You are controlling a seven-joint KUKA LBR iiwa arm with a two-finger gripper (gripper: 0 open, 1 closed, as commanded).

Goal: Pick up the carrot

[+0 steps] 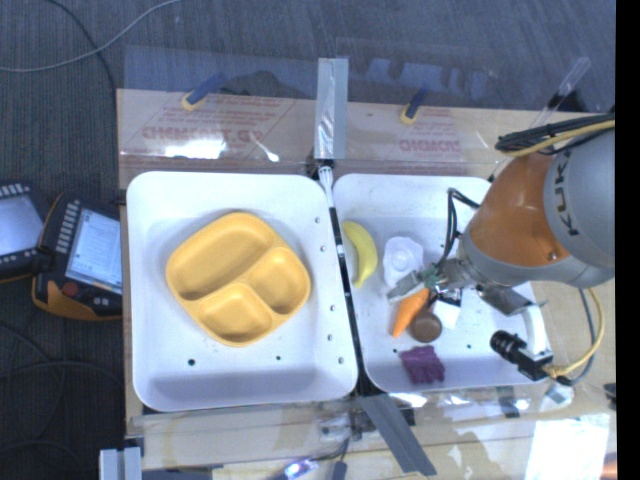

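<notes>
Right bin: being reached into by the arm. Left bin: a yellow divided plate is being held. Carrot: lying tilted mid-bin, just beside the gripper, near a brown object. Judged light, stiff, smooth; best taken across its thicker middle. How wide the claw is standing, or whether anything is being held, cannot be told.

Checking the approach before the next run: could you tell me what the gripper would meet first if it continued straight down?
Most likely the carrot: the gripper sits right at its upper end. Depth is unclear from above.
</notes>
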